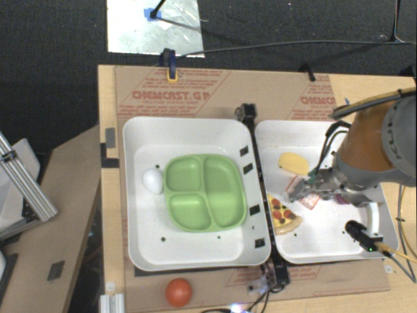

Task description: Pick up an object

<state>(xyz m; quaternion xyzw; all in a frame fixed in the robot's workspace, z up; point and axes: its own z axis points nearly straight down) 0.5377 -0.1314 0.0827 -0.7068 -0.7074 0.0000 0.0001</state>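
Observation:
My gripper hangs low over the middle of the right bin, with the arm coming in from the right. A small pink and red piece lies right under its tip, touching or nearly touching it. A yellow piece rests just behind the gripper. At the bin's left wall, in front of and to the left of the gripper, lies a toy pizza slice. In the left bin a green divided plate has a white egg beside its left edge.
A red ball lies on the bench in front of the left bin, outside it. A black divider with clips runs between the two bins. Cardboard lines the bench behind them.

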